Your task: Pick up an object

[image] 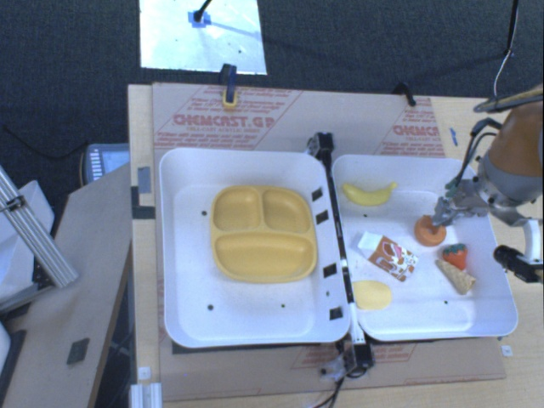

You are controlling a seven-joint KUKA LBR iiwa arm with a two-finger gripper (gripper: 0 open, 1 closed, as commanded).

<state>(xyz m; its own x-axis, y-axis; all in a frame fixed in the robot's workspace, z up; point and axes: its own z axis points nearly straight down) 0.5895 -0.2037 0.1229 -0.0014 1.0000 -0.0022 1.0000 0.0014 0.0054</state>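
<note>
1. Gripper (441,215) hangs low in the right bin (489,317), its tip touching or just above the orange round object (430,231); whether anything is pinched I cannot tell.
2. That orange round object, disc-like and possibly a toy fruit slice, lies directly under the tip and a shade toward the bins' divider. It is the likeliest thing to be picked, and being round it offers no long axis to line up with.
3. Just beyond it, on the near-edge side of the gripper, lies a toy carrot (456,267) with a red-orange head and a tan body, its long axis slanting away toward the bin's near corner.
4. Toward the divider from the gripper sits a small printed packet (388,257), and past that, nearer the bin's front edge, a pale yellow flat piece (372,295).
5. On the far side of the gripper, toward the divider, a toy banana (369,195) lies with its length roughly along the bin's back wall.
6. Well apart, across the divider, the left bin (183,228) holds a yellow divided tray (261,232).
7. My judgement: the move turns on a straight descent onto the orange piece, since it sits almost exactly beneath the tip.
</note>
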